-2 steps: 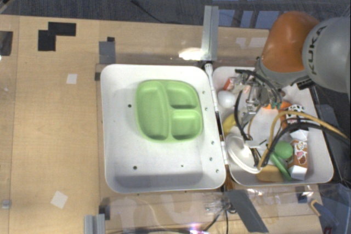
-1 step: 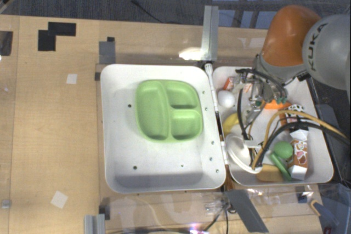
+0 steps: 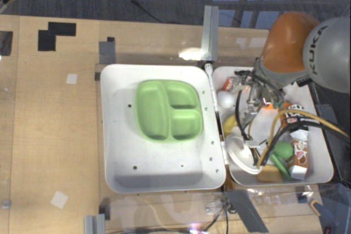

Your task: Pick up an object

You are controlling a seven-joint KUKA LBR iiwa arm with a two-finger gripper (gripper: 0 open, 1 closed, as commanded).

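My gripper (image 3: 253, 109) reaches down into the right bin (image 3: 327, 172), among a pile of small objects. Right by it lie a white ball (image 3: 225, 99), a yellow piece (image 3: 230, 124) and an orange-and-white item (image 3: 267, 108). A white bowl (image 3: 239, 157) rests at the bin's front left, with a green object (image 3: 283, 150) and a tan wooden block (image 3: 267, 173) beside it. A small printed carton (image 3: 299, 152) stands at the front right. Cables and the gripper body hide what lies directly under the gripper.
The left bin (image 3: 126, 172) bears a green divided plate (image 3: 167, 109) in its middle. The arm's orange band (image 3: 285, 41) and grey link (image 3: 329, 52) hang over the right bin's far right corner. A metal post (image 3: 210, 30) stands behind the bins' shared wall.
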